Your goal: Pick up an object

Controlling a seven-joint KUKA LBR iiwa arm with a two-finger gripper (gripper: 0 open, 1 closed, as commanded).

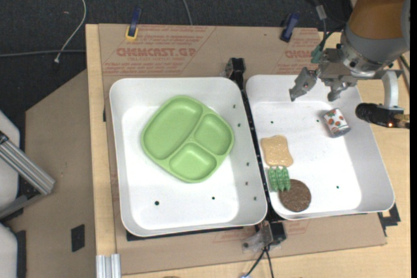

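In the right bin point(365, 159) lie 4 things I could take. A small white can with red spots point(335, 122) lies on its side at about 2 o'clock from the bin's middle. A tan toast slice point(276, 150) lies flat toward 9 o'clock. Just below it sits a green ridged piece point(279, 178), touching a flat brown round patty point(296, 195) at 7 o'clock.

Bench point(195, 52) with two white bins point(130, 205)
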